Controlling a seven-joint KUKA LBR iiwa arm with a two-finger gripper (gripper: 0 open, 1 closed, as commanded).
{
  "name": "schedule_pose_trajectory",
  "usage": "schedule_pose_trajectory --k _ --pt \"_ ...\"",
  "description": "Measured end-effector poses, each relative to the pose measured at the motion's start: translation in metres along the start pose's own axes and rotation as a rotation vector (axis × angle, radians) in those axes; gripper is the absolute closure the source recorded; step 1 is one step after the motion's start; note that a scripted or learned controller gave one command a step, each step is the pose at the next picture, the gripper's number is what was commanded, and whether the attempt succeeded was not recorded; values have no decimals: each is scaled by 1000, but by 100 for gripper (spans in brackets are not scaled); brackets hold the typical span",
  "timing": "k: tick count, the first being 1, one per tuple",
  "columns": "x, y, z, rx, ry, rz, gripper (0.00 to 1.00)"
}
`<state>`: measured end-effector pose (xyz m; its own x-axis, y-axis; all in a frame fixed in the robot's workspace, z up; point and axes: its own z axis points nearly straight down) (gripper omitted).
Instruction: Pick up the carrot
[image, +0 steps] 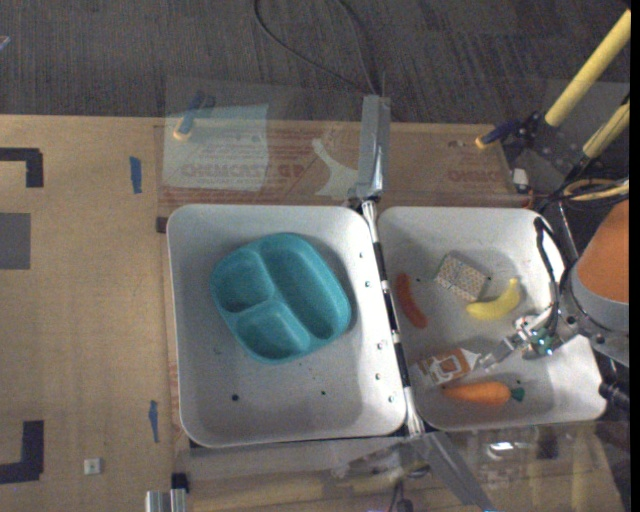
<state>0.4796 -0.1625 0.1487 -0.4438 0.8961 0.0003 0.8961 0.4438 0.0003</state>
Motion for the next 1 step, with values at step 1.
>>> schedule_pose_trajectory --k 1 --pt "39 20 -56 -2 -2 24 0"
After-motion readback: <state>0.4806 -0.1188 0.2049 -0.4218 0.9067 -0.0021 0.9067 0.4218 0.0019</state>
